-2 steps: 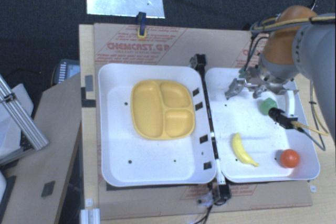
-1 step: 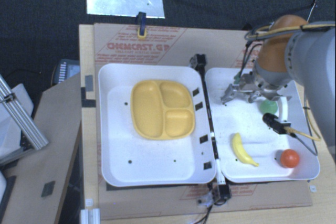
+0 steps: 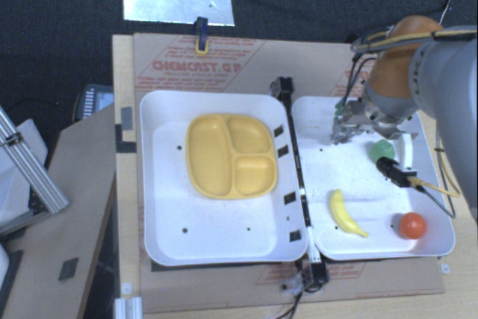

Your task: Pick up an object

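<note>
From the camera view, the right bin (image 3: 321,235) serves as the landmark. Three candidate objects lie in it: a green object (image 3: 382,149) near the bin's far right part, a banana (image 3: 346,214) toward its near middle, and an orange-red ball (image 3: 411,225) in its near right corner. The left bin (image 3: 160,235) beside it carries a yellow divided plate (image 3: 228,155).

The gripper (image 3: 348,127) hangs over the far part of the right bin, just left of the green object and well apart from the banana and ball. The step in hand looks like the approach to a grasp. To do it well, the arm would probably need to centre over one object, the green one being closest, and come straight down so that the object sits between the two sides rather than being nudged against the bin wall.

How the tool is set, wide or closed, cannot be told at this slant; nothing is seen held in it.
</note>
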{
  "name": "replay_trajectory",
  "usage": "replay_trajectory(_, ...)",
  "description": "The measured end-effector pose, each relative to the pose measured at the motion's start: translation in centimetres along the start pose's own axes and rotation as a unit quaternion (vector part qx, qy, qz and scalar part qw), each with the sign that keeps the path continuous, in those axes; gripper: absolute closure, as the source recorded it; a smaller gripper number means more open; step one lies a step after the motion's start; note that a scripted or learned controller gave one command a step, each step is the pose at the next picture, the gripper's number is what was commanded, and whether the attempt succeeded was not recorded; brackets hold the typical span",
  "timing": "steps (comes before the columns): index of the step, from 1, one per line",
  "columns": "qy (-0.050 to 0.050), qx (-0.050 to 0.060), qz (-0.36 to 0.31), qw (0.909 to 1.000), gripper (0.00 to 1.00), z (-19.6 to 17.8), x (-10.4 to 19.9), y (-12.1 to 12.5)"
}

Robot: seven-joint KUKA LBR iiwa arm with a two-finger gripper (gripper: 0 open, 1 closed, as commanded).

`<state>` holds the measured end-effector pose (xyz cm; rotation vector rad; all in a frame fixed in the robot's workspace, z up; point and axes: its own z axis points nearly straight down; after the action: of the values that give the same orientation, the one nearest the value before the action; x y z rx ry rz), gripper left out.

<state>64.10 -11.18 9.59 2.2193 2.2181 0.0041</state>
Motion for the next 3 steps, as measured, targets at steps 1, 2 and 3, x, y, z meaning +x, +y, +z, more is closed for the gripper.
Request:
replay_trajectory(1,0.000,-0.001,0.001,1.0000,1.00,-6.1,-0.5,-0.5)
replay_trajectory(2,0.000,-0.002,-0.002,1.0000,1.00,-12.6,-0.4,-0.4)
replay_trajectory(3,0.000,-0.001,-0.003,1.0000,1.00,-16.0,-0.4,-0.3)
